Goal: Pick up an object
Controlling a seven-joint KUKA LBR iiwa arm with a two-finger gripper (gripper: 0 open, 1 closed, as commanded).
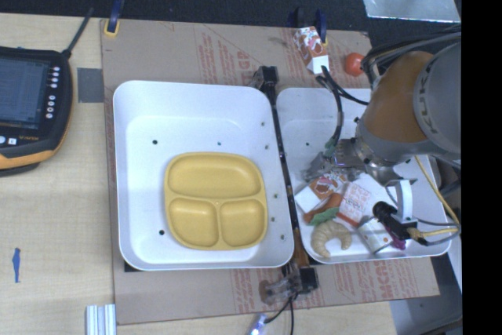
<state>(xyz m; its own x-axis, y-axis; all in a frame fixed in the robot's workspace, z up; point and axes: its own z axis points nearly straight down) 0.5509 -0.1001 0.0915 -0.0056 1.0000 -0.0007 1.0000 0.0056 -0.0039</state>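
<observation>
You are looking down at a slant on a worktop (47, 247) that is carrying two shallow white bins side by side on a sheet of brown cardboard (196, 51).

The left bin (133, 114) is holding a yellow divided plate (216, 200) with three compartments, which is lying flat toward the near side.

The right bin (302, 110) is holding a small heap of things, all crowding into its near half. A tan croissant (331, 235) is lying closest to the near rim. Just above it an orange stick-shaped piece (323, 213) is lying at a slant. A red-and-white packet (325, 186) is sitting beside the bin's left wall, and a second red-and-white card (357, 202) is lying just to its right. A small white box (375, 235) is resting to the right of the croissant.

The arm (439, 98) is reaching in from the right, its orange band (396, 102) hanging over the right bin. The claw (331, 161) is sitting low over the middle of that bin, just above the red-and-white packet. You cannot tell whether the claw is standing wide or narrow, and nothing is showing as held in it.

Outside the bins, a handheld control unit (27, 106) is lying at the left edge of the worktop. A small printed packet (310, 43) and an orange-red ball (354, 63) are resting on the cardboard beyond the right bin.
</observation>
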